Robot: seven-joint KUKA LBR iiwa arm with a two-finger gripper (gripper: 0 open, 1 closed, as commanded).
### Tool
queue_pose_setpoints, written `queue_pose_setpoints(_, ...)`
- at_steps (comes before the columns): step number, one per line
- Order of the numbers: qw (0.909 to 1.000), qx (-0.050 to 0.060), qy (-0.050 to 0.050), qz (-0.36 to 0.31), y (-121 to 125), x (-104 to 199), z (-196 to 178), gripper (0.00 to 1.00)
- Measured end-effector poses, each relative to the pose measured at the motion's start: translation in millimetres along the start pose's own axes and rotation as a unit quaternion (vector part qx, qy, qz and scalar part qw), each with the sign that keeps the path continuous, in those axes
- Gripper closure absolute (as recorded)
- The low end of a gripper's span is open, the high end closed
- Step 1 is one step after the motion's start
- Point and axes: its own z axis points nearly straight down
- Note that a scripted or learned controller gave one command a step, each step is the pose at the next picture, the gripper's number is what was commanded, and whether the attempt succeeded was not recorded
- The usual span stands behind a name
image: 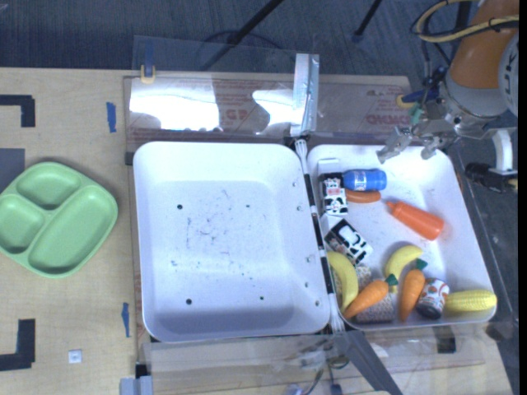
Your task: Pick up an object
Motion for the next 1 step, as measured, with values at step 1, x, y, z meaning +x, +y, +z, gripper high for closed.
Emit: queue_pose_setpoints(1,0.9954,-0.007,-0.003,-0.096,-23.2,-28.6,87.5,0.0)
